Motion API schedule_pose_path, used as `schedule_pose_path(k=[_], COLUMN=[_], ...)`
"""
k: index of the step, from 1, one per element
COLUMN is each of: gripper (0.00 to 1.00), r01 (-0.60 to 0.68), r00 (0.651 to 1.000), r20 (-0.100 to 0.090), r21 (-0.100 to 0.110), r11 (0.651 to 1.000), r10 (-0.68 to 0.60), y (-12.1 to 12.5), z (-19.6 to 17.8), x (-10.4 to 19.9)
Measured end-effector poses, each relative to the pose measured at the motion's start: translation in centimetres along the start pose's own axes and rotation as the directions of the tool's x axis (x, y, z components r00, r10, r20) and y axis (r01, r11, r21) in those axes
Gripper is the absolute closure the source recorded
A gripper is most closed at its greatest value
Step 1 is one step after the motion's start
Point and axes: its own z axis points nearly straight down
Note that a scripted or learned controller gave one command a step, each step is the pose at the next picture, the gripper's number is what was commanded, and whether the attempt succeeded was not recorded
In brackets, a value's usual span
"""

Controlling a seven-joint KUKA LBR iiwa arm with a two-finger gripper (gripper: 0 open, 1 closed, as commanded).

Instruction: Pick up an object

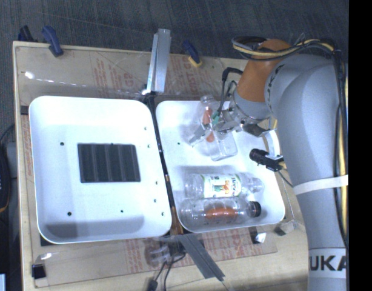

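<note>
Tool (pixel 217 121): positioned low over the upper part of the right bin (pixel 174 162), at the end of the grey arm (pixel 307 138) with its orange band (pixel 256 80). Whether the tool is released or clenched cannot be told; glare and clear plastic obscure its tip.

Directly at the tool: a clear plastic cup (pixel 221 145) and a second transparent item with an orange-red spot (pixel 205 119), both in the upper half of the right bin. Contact between tool and either item cannot be confirmed.

Lower half of the right bin: a clear bottle with a white and green label (pixel 221 186), lying on its side; just below it, a second clear bottle with a dark cap (pixel 219 211), also lying flat, near the bin's lower wall.

Left bin (pixel 53 132): contains a dark ribbed rectangular panel (pixel 109 162).

Both bins sit side by side on the tabletop (pixel 83 256). Blue clamps (pixel 51 39) grip its upper edge.
</note>
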Motion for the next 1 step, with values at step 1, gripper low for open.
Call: schedule_pose_path(k=[1], gripper=[1.00], r01=[0.007], r00=[1.000], r20=[-0.001], r21=[0.004], r11=[1.000], r10=[-0.007], y=[0.00], z=[-0.86], x=[0.18])
